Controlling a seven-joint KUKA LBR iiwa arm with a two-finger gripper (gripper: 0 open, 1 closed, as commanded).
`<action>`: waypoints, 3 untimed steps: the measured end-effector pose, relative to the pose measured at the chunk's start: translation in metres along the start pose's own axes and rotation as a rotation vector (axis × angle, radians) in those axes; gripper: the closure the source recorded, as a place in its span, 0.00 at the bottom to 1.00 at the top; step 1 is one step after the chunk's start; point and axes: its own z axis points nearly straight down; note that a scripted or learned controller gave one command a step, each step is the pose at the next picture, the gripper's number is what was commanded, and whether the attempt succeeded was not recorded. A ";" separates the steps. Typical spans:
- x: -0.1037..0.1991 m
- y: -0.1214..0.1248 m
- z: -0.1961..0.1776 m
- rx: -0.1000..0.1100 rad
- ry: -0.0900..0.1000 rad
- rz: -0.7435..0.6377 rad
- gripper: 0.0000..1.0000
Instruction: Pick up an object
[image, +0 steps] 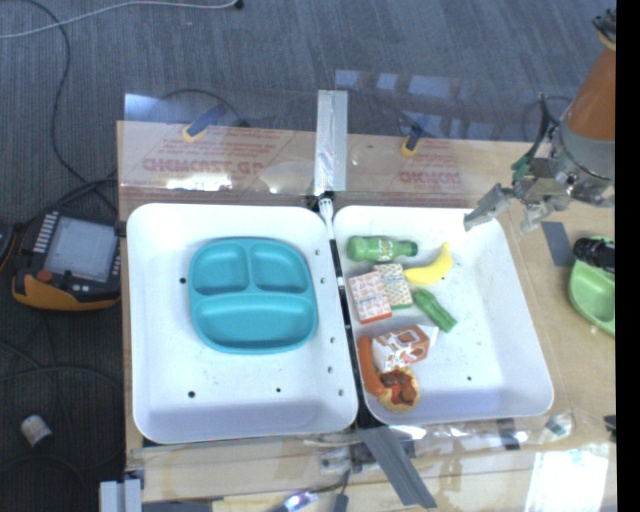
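Nearest the camera, down by the front edge of the right bin (500, 400), sits what looks like a small food packet (398, 368) with red and orange print, right up against the bin's left wall. Behind it is a little boxy pack with a checkered label (379, 295), then a green pepper-like piece (434, 310) just beside it, a yellow banana (432, 266) behind that, and a green bottle (381, 248) lying on its side near the back-left corner. All of it is bunched along the left half of that bin, some pieces touching. The left bin (160, 400) holds a blue divided plate (252, 294), well apart from the clutter. The gripper (487, 210) hangs over the back-right corner of the right bin, with nothing between its fingers; honestly can't tell if they're spread or closed, too small and blurry. So I'd say we're at the approach stage, no pick made yet. Next move calls for swinging left toward the pile and coming down on one item; the banana looks like the closest and most exposed candidate. Trouble is the crowding: the pepper and the box sit tight around it, so the fingers could easily nudge a neighbour or land on two things. Off the bench's right edge there's a green object (595, 285), out of the way.
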 end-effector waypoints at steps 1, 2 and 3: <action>0.038 0.009 0.152 -0.006 -0.006 -0.148 0.00; 0.038 0.008 0.153 -0.005 -0.006 -0.148 0.00; 0.039 0.009 0.145 -0.003 -0.005 -0.151 1.00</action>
